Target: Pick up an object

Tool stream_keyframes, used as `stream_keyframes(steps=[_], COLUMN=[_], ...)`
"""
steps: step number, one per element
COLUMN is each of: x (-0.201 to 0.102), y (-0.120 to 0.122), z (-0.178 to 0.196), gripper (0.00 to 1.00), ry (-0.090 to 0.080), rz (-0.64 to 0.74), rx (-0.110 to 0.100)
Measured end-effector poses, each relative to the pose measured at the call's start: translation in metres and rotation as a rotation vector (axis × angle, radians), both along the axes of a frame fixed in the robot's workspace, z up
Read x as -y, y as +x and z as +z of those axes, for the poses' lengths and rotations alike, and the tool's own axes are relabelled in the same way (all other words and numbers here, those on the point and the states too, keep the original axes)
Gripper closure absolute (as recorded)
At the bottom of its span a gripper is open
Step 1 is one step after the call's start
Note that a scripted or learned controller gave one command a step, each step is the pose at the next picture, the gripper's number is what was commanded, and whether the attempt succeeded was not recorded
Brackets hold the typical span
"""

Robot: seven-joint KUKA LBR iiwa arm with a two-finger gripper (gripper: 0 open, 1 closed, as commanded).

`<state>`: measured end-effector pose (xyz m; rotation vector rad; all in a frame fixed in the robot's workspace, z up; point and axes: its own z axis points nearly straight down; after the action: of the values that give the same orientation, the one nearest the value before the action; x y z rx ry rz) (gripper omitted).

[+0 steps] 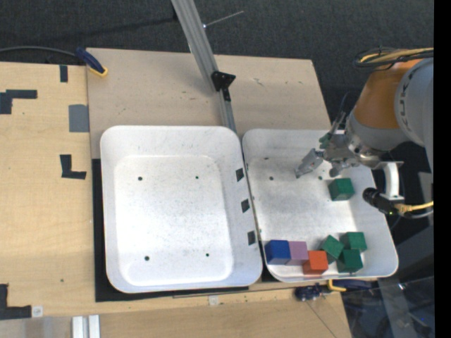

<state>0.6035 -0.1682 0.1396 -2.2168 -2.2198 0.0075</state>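
On the wooden bench point(169, 90), the right white bin point(282, 203) holds a near row of blocks, blue point(277, 251) through orange point(317, 260). Farther in, a lone green cube point(341, 189) lies just right of the gripper point(318, 165), fingers apart, empty.

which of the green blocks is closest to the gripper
The lone green block, lying by itself in the right bin just below and right of the gripper. The other green blocks sit clustered with the coloured ones at the bin's near edge.
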Motion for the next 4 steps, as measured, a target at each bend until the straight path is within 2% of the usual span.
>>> stream_keyframes(steps=[1, 2, 3, 4], x=[-0.001, 0.000, -0.001, -0.055], y=[0.002, 0.006, 0.007, 0.005], z=[0.013, 0.076, 0.124, 0.110], gripper=[1.00, 1.00, 1.00, 1.00], ry=[0.001, -0.001, -0.001, 0.001], rz=[0.003, 0.001, 0.000, 0.004], rx=[0.005, 0.013, 0.011, 0.005])
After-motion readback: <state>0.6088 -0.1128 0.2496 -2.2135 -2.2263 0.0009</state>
